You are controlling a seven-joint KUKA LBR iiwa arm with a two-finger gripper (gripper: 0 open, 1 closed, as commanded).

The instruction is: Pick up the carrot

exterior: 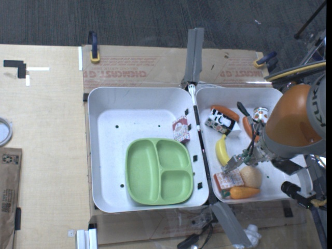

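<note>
— How far along are you with the carrot (244, 192)?

— Nothing is lifted yet. It lies flat at the near edge of the right bin (275, 93), not in my grasp.

— And your gripper (234, 164)?

— It hangs low over that bin's middle. I cannot tell how it is set; nothing shows in it.

— Where is the carrot from there?

— Just beyond my tip, a little nearer the bench's front edge and slightly back toward my own wrist. Between us sit a red-and-white packet (227, 180) and a pale round bread roll (251, 176), the roll touching the carrot's top side.

— Anything else close?

— A banana (222, 150) right beside my tip, on the side away from the carrot. I judge the whole pick is left: shift over, descend, close, lift.
</note>
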